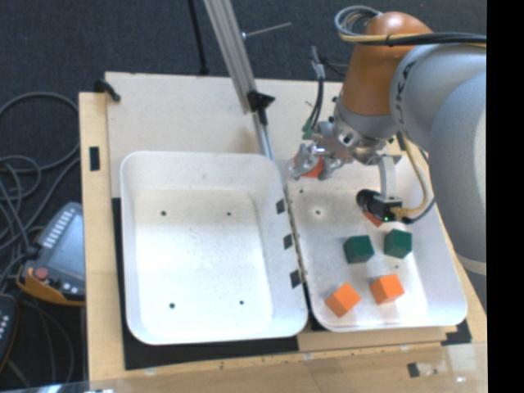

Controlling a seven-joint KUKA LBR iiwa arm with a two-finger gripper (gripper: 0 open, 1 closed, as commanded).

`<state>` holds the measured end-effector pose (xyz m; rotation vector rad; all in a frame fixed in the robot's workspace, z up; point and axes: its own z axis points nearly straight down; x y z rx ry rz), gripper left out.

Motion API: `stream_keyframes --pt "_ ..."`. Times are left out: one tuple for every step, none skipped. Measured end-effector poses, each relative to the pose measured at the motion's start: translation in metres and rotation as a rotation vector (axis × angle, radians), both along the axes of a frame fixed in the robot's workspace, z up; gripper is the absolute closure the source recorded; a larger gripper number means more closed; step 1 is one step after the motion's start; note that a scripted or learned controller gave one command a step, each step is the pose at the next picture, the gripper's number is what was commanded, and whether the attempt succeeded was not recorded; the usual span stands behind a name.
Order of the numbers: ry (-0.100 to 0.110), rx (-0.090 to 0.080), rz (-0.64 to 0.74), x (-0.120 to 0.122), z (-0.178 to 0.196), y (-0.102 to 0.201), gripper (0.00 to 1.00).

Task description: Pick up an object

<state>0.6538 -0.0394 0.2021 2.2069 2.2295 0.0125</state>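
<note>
orange blocks [344, 299] front of right bin [442, 301] | green blocks [358, 249] behind | gripper [311, 164] at far-left corner, grasp unclear

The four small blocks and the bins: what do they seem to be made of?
The two orange blocks and two green blocks look like matte foam or painted wood: flat colour, no shine. The left bin and right bin seem moulded white plastic, with rounded rims and a speckled, scuffed floor.
</note>
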Motion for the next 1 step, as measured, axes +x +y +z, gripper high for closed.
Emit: stream_keyframes --pt "0.004 -0.001 -0.002 0.0138 0.0322 0.0527 1.00"
